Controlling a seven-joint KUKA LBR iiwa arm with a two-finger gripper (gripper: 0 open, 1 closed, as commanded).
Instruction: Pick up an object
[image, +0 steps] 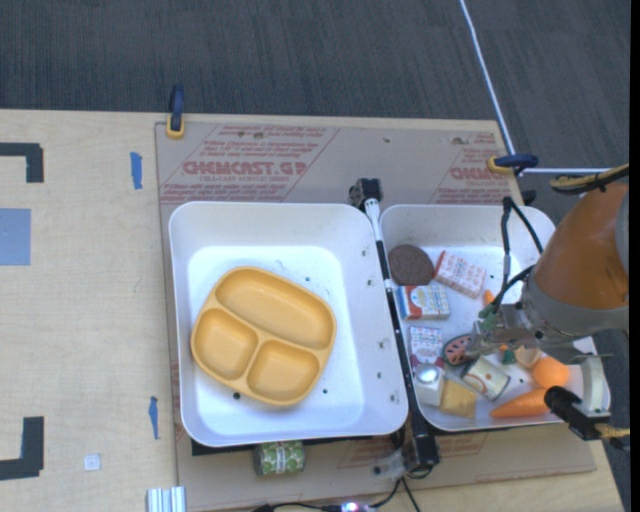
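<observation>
Objects for the pick lie heaped in the right bin (540, 222): a dark brown round disc (410, 264) near its back left corner, a red-and-white packet (461, 273) just beside that, a small printed carton (428, 302) below, a tan block (459, 399) at the front rim, and an orange carrot-like piece (522, 406) at the front right. From my seat I see the gripper (497, 338) low over the middle of this pile, among the items, with the grey arm and its orange band (596, 250) reaching in from the right. Whether its fingers are spread or pressed together I cannot tell, and I see nothing clearly pinched between them.

The left bin (190, 300) holds a yellow divided plate (263, 335) with three compartments, sitting slightly left of centre. Both bins rest side by side on a printed cardboard sheet (250, 160), which lies on a pale wooden bench (80, 330) marked with blue tape and black corner marks. A blue-and-yellow clamp (176, 112) grips the sheet's back left corner. A small green can (281, 458) lies just in front of the left bin. Behind the bench the floor is dark grey carpet (300, 50), crossed by a thin white cable (490, 75)
</observation>
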